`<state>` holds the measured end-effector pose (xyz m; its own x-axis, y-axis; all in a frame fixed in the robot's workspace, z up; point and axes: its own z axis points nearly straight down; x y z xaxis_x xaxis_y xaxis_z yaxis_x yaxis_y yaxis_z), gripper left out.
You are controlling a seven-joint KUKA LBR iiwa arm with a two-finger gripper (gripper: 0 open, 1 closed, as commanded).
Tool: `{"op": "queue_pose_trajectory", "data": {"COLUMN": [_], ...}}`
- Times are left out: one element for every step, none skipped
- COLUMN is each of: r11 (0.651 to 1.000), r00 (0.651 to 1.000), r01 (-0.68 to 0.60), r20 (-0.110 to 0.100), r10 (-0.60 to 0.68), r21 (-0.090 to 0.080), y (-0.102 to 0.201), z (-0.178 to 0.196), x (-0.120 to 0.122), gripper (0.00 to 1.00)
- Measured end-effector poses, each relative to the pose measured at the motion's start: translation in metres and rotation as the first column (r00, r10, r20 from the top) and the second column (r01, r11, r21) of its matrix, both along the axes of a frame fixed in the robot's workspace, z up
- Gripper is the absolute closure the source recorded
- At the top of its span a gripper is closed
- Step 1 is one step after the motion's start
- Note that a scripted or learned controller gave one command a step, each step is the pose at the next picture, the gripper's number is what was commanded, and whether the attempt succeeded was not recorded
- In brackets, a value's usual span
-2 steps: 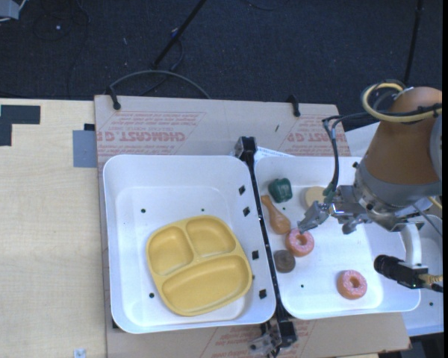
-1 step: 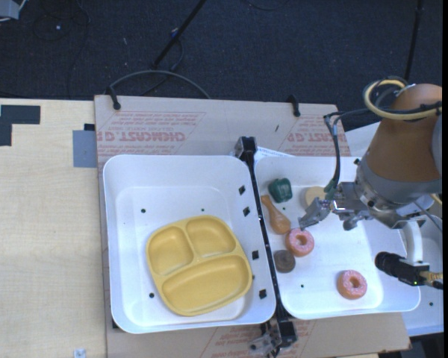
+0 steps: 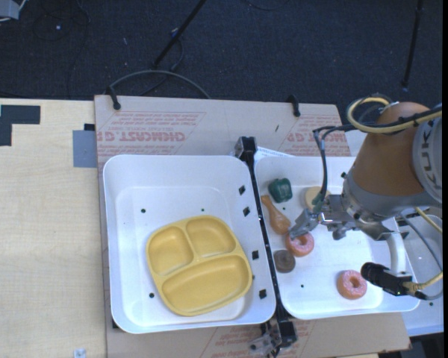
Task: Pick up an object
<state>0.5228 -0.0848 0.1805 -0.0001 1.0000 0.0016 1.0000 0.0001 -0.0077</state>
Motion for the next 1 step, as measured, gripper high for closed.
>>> {"op": "queue_pose_trajectory", "data": {"r11": [1.0], "r00": [1.0], "r01": [0.0], "r20": [-0.002], "r10": [0.0], "r21": [0.0], "y": [-0.0036], "z": [-0.0612], "x": [0.0044], "gripper": [0.0]}}
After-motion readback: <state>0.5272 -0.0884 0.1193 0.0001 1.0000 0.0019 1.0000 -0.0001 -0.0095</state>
